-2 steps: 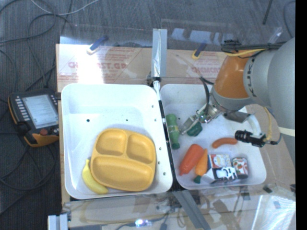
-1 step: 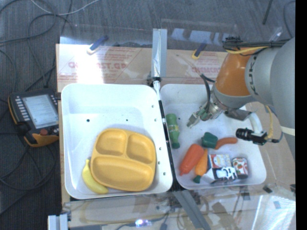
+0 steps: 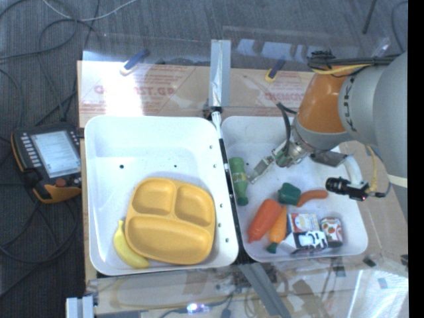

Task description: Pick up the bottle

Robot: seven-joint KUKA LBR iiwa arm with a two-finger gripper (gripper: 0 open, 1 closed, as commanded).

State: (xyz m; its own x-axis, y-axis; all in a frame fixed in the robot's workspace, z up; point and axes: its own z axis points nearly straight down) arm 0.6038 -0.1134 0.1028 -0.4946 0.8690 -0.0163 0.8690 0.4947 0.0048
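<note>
Gripper (image 3: 260, 169) low in right bin (image 3: 358, 244), grip state unclear; green bottle (image 3: 238, 181) against left wall.

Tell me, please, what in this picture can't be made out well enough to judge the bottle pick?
- End effector: too small in the camera view to read its state, or whether it touches the bottle.
- Bottle: lies against the right bin's left wall; its label is too small to read.
- Banana: mostly hidden under the yellow tray.
- Cartons: print blurred.
</note>
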